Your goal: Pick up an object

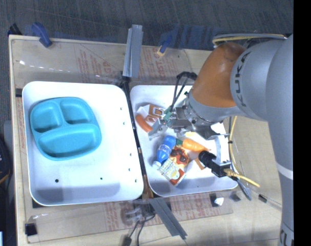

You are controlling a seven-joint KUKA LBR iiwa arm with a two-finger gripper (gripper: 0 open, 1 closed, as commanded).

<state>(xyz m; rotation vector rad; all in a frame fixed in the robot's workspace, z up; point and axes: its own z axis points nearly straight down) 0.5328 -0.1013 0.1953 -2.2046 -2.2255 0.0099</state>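
Observation:
My gripper reaches down into the right bin from the right, low over a pile of small items. Just left of it lie an orange piece and a brown-and-white packet. Below it a blue bottle with a white cap lies slanted. An orange carrot-like piece rests under the wrist, and a colourful snack packet sits near the bin's front wall. Whether anything is held is hidden by the wrist.
The left bin holds a blue divided plate in its back left part. A ridge where the bin rims meet separates the two bins. The grey and orange arm covers the right bin's back right part.

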